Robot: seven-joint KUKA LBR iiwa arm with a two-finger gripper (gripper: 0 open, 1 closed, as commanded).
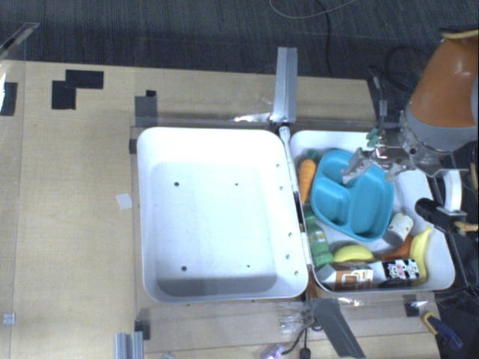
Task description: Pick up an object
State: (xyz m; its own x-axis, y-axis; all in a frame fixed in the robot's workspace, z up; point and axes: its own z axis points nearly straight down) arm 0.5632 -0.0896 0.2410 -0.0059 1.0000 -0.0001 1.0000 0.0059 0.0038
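The right bin (441, 275) holds a pile of objects. A large blue two-part dish (352, 200) lies tilted in its middle. An orange carrot (307, 175) lies at the dish's left, with a green bottle (319, 247) below it. A yellow fruit (353, 254), a banana (423, 247), an orange-and-white box (355, 277) and a dark packet (401, 271) line the near wall. My gripper (372, 164) hangs over the far rim of the blue dish, open, with nothing between its fingers.
The left bin (213, 208) stands beside the right one, parted by a shared wall (296, 200). A metal post (286, 84) rises behind the bins. The arm's grey and orange body (449, 88) overhangs the right bin's far right corner.
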